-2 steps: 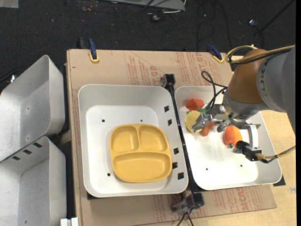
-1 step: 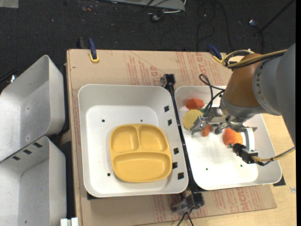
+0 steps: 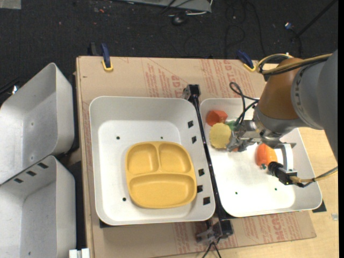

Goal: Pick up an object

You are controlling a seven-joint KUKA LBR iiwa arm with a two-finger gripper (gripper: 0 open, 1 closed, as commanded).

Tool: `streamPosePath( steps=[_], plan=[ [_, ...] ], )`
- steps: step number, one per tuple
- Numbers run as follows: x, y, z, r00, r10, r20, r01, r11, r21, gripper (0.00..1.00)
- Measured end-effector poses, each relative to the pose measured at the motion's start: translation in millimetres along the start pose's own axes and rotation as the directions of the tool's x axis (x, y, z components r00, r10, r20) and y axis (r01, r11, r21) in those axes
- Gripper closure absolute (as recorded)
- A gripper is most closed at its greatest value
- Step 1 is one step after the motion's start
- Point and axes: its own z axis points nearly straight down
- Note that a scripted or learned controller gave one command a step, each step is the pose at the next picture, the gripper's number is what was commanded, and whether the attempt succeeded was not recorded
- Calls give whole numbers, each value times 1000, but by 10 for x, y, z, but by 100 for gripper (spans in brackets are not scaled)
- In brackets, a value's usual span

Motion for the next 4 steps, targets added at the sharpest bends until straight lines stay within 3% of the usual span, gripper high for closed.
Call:
streamPosePath(
  steps=[3,4],
  plan=[
    [116,191,-1467,1000,-5,1,5,1000,-6,100],
    [638,132,-1515,1000,-9,-1,9,1000,0,100]
  ],
)
